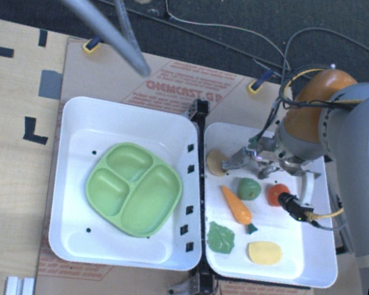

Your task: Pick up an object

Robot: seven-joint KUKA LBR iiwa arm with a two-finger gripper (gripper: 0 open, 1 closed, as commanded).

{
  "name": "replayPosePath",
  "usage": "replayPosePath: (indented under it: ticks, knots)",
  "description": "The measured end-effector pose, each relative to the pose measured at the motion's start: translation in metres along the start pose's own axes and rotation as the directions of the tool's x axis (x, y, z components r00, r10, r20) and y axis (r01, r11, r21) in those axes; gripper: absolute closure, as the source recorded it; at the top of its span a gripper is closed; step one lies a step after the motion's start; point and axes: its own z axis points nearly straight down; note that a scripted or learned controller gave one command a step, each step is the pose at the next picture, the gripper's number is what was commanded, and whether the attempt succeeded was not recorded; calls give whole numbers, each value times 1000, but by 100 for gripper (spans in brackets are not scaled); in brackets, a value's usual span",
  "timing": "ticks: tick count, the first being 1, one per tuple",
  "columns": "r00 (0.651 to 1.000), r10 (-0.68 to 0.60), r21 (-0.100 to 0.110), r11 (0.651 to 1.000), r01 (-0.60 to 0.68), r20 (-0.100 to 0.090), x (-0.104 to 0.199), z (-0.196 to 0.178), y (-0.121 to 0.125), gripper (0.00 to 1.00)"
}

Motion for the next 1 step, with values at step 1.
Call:
replayPosePath:
  ticks: [1]
  knots:
    - [1000,-2,-2,1000,2,0,1,-13,1,100]
